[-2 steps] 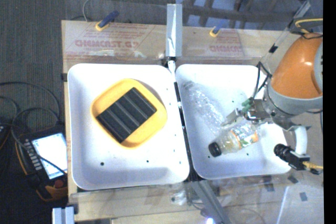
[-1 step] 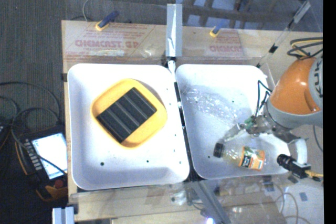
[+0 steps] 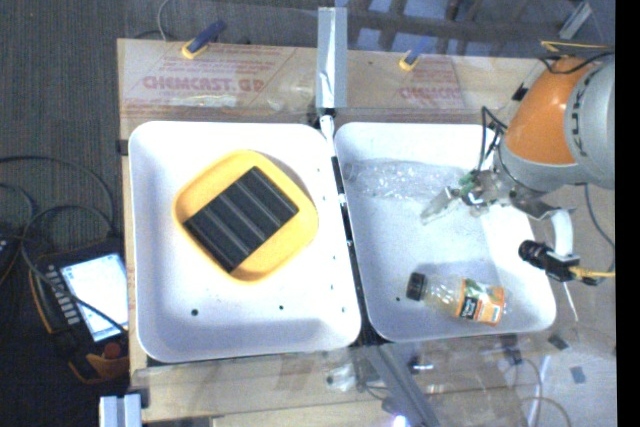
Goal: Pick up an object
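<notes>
**Listener:** What lies nearest the camera?

**Operator:** At the bottom of the view I see the front edge of the bench, with two shallow white bins side by side. In the right bin (image 3: pixel 520 315), close to its front wall, a small bottle (image 3: pixel 455 296) lies on its side, dark cap pointing left, orange label toward the right. I judge it the likeliest thing to pick: lying flat, with open floor around it.

**Listener:** And the left bin?

**Operator:** The left bin (image 3: pixel 160 315) holds a yellow tray (image 3: pixel 290 230) with a dark ribbed insert, set at a slant near the middle. It looks broad for two fingers.

**Listener:** Where is the arm?

**Operator:** It enters from the right, orange band showing, and the gripper (image 3: pixel 462 191) hangs over the back half of the right bin, well apart from the bottle. Its fingers are too small and blurred; I cannot tell how far open they are, and I see nothing in them.

**Listener:** Anything in the way?

**Operator:** A crumpled clear plastic wrap (image 3: pixel 395 180) lies just beside the gripper, toward the back. Farther off, two yellow-and-blue clamps (image 3: pixel 203 39) sit on the board behind the bins.
</notes>
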`<state>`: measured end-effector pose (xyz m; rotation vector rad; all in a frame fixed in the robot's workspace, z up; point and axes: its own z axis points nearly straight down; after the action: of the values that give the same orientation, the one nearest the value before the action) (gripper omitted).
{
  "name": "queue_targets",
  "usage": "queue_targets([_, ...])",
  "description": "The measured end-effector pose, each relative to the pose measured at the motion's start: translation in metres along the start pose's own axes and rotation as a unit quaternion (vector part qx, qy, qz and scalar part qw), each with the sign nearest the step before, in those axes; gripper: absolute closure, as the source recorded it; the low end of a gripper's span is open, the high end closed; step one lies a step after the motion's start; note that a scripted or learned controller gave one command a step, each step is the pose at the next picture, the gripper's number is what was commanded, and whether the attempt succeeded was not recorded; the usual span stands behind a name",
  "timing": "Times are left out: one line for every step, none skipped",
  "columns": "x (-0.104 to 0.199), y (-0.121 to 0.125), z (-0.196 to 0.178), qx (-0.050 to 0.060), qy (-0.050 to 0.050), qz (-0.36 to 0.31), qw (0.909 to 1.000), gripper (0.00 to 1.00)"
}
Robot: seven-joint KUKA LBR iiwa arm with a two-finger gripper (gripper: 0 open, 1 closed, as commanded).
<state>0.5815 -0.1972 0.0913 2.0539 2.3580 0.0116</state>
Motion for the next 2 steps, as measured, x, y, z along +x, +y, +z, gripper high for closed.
queue_targets([0.008, -0.064, -0.115, 0.007, 0.003, -0.080, 0.9968, 0.00])
queue_targets([0.027, -0.086, -0.002, 0.000, 0.000, -0.121, 0.9926, 0.00])
